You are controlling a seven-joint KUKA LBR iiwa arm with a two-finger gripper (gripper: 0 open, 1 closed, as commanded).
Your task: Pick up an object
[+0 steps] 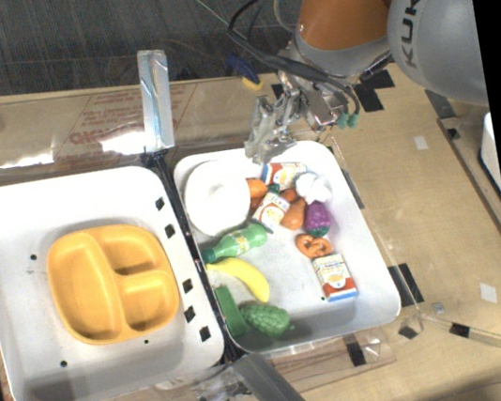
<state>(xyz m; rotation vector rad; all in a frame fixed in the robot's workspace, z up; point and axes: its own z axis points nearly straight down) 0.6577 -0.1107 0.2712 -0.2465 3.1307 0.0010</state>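
Over the right bin's (373, 250) far edge the jaws (270, 136) are hung, their state not discernible. Nothing is seen held. Toys are heaped near that edge, the carton (336, 278) set apart, so more easily taken.

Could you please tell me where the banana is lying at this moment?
The banana lies in the right bin, toward its left wall, just below the green bottle and above the dark green vegetable.

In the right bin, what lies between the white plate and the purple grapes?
In the camera view, an orange carrot and a small labelled pack lie between the white plate and the purple grapes.
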